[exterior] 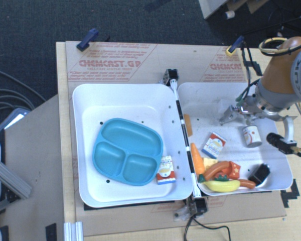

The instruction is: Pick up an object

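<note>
Found on counter [115, 59]: two white bins side by side, left bin [85, 134] and right bin [200, 94], clipped together along the shared rim.

Located in the right bin, at about 2 o'clock of its floor: hand [234, 113], reaching in low from 3 o'clock on the grey arm [281, 79]. Released or clenched: cannot tell from this slant. Nothing seen grasped.

Judged likeliest target, being nearest the hand: small can [251, 135], just beside the hand at its 5 o'clock, apart from it, resting on open bin floor. Appears to lie on its side, long axis running roughly 12 to 6 o'clock, lid end toward 12; not certain at this size. Judged free to roll across that axis if nudged.

Noted elsewhere in the right bin:
- small carton [213, 145] near centre, tilted, well clear of the can
- carrot [196, 157] along the 9 o'clock wall, tip toward 12
- banana [221, 186] and red toy food [223, 169] heaped at 6 o'clock, touching, likely slid into that corner
- black object [259, 173] at 5 o'clock

Noted in the left bin: blue divided plate [126, 150] at centre, juice carton [165, 168] touching its 4 o'clock edge.

Judged stage: approach, no lift yet
</note>
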`<state>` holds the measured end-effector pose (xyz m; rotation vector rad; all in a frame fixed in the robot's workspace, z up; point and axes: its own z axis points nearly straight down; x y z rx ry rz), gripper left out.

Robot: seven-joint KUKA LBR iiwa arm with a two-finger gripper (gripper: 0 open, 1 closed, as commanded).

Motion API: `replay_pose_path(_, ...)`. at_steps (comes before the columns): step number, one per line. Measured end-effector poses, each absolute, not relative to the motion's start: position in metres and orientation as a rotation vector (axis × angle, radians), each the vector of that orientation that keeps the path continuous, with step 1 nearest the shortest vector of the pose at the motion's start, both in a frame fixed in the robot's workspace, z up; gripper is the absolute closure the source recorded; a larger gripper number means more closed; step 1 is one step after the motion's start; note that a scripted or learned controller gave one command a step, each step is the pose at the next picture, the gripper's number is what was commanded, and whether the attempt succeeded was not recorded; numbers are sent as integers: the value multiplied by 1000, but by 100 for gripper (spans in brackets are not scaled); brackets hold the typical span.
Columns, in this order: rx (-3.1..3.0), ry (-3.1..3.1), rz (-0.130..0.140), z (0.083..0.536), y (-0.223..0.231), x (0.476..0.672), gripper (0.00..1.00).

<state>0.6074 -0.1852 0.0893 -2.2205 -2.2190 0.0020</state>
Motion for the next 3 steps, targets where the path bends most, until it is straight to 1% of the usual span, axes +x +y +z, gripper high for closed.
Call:
replay_pose_path(1, -2218, -2220, 2, 84, -149, 578, 0)
replay_pose_path(2, -2219, -2219, 2, 84, -98, 516, 0)
replay_pose_path(3, -2223, -2218, 1, 94, -99, 516, 100)
